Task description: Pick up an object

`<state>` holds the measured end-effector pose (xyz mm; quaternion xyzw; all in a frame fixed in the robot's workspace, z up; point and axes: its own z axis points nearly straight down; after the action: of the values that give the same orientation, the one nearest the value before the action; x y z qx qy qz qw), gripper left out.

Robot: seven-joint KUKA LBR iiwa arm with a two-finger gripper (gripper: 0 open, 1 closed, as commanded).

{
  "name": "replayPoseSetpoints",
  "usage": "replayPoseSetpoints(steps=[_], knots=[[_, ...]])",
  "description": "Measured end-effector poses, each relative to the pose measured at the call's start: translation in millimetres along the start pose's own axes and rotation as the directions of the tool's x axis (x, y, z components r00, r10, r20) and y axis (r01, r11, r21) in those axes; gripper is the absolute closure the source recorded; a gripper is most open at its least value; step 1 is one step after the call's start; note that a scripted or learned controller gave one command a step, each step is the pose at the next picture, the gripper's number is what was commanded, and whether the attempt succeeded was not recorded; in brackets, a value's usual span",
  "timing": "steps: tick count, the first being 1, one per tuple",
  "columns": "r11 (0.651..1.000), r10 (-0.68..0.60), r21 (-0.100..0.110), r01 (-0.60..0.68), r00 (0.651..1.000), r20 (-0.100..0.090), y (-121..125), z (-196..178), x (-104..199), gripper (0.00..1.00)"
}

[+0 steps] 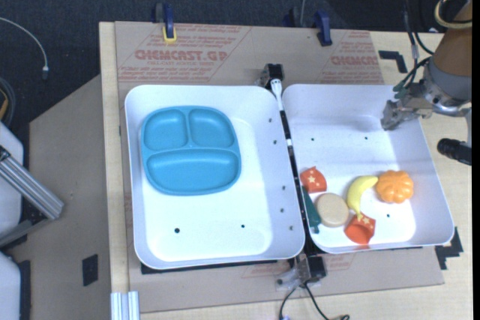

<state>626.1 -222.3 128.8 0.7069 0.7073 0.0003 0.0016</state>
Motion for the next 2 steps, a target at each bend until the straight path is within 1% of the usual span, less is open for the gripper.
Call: replayPoseSetpoints(steps=[1, 2], knots=[[1.000, 0.001, -0.004, -0.001, 1.000, 0.002, -5, -62, -1, 1.00], [1.000, -0.001, -0.007, 0.001, 1.000, 0.002, -2, -128, 2, 1.00]])
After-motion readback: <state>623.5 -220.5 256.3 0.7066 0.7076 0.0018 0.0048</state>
